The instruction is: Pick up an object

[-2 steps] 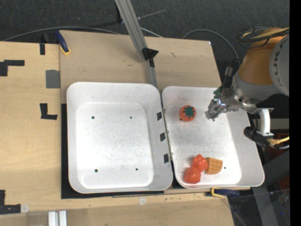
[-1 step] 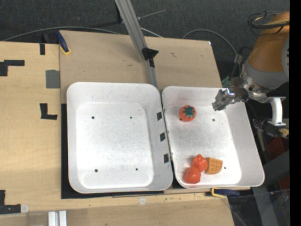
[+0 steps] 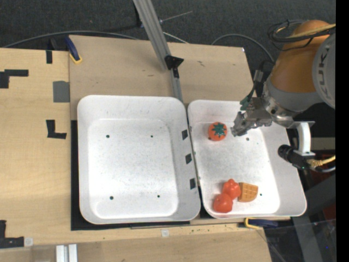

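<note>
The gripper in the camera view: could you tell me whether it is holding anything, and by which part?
Nothing shows between its fingers. The gripper sits beside the orange tomato-like toy in the right bin, with a sliver of bin floor showing between them.

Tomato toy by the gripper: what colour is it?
The tomato toy is orange-red with a green top, seen in the camera view.
</note>
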`<state>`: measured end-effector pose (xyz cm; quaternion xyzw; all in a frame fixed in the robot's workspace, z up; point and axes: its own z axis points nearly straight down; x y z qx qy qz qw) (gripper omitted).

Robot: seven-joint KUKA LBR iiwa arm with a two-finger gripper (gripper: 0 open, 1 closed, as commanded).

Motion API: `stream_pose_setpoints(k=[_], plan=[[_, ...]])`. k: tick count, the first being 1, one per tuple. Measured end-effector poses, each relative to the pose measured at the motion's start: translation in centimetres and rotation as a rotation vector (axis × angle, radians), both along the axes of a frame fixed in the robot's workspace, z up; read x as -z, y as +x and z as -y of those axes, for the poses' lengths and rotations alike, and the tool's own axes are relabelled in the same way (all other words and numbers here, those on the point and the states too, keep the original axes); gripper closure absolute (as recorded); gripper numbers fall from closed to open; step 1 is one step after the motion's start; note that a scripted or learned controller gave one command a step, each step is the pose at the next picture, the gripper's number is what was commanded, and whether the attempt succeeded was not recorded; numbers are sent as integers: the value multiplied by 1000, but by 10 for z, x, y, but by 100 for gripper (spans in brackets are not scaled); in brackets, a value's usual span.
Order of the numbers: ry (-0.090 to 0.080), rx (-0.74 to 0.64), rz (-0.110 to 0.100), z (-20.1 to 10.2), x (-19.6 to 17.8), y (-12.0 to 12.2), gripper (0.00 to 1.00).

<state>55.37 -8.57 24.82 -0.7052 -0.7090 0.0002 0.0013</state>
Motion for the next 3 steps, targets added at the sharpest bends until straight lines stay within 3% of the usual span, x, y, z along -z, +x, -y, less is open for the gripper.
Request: stream_pose_setpoints(k=[2,3], plan=[[0,-2,-1,-102,-6,-25,100],[0,-2,-2,-162,10,-32,100]])
